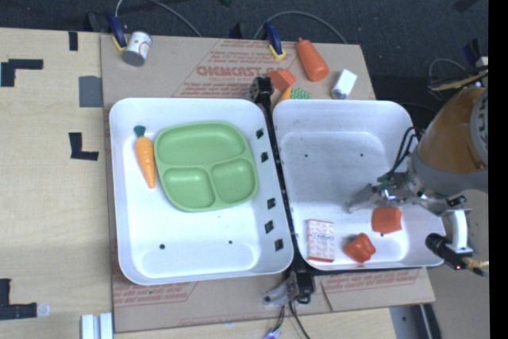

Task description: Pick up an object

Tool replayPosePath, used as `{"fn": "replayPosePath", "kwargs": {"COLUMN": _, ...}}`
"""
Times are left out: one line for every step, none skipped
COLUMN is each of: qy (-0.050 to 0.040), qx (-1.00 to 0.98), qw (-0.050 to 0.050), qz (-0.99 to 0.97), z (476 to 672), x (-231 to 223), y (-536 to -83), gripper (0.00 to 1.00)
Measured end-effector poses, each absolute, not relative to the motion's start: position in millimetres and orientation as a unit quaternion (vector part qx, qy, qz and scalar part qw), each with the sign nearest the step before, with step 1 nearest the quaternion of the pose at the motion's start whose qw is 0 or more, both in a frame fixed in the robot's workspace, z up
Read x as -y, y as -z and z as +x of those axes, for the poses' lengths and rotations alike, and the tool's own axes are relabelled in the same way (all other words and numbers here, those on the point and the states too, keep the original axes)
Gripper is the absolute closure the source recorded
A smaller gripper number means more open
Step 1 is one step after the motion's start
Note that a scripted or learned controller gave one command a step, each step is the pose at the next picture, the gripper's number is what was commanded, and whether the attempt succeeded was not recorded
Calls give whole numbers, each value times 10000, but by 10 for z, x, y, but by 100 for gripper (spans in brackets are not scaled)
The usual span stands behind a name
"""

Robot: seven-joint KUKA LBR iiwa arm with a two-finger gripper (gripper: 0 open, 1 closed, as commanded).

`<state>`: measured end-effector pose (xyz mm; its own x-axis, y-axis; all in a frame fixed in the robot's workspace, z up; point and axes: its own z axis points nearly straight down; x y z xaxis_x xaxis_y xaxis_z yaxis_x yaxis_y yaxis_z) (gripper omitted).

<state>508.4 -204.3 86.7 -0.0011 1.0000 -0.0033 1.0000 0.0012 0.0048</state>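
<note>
My gripper hangs low over the right bin, near its right side, with the arm coming in from the right. A red block lies just below and to the right of the gripper, close to it. Whether they touch is unclear. A small red-orange toy sits near the bin's front wall. Left of that toy lies a white card with red print.
The left bin holds a green divided plate and a toy carrot. Behind the bins on the cardboard lie an orange bottle shape, a white cube, a small can and two blue clamps.
</note>
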Motion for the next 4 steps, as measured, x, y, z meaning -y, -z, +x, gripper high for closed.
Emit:
{"fn": "replayPosePath", "kwargs": {"qy": 5, "qx": -7071, "qw": -6, "qz": 7071, "z": 4833, "x": 2238, "y": -989, "gripper": 0}}
{"fn": "replayPosePath", "kwargs": {"qy": 3, "qx": -7071, "qw": 4, "qz": 7071, "z": 4839, "x": 2239, "y": -861, "gripper": 0}}
{"fn": "replayPosePath", "kwargs": {"qy": -6, "qx": -7074, "qw": 19, "qz": 7068, "z": 4853, "x": 2237, "y": -965, "gripper": 100}}
{"fn": "replayPosePath", "kwargs": {"qy": -1, "qx": -7080, "qw": -9, "qz": 7062, "z": 4839, "x": 1342, "y": -1542, "gripper": 100}}
